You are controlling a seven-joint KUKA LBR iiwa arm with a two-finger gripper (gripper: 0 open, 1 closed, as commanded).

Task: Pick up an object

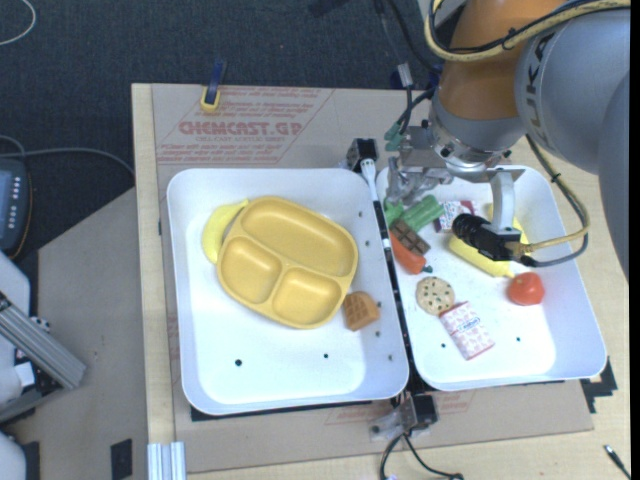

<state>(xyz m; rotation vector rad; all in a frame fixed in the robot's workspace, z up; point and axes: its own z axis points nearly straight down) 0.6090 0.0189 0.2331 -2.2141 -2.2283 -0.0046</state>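
Gripper (410, 186) low at far corner of right bin (560, 358), beyond cookie (435, 294); open or closed: cannot tell.

Probable target: green block (418, 213), just under gripper, beyond cookie.

Good practice: centre over block, descend straight, close across narrow side, clear of orange piece (408, 255) lying between block and cookie.

Same bin: red-white packet (467, 329) just nearer than cookie; red ball (525, 288) toward arm side of cookie.

Left bin (250, 378), across wall from cookie: yellow divided tray (285, 258), brown lump (360, 310).
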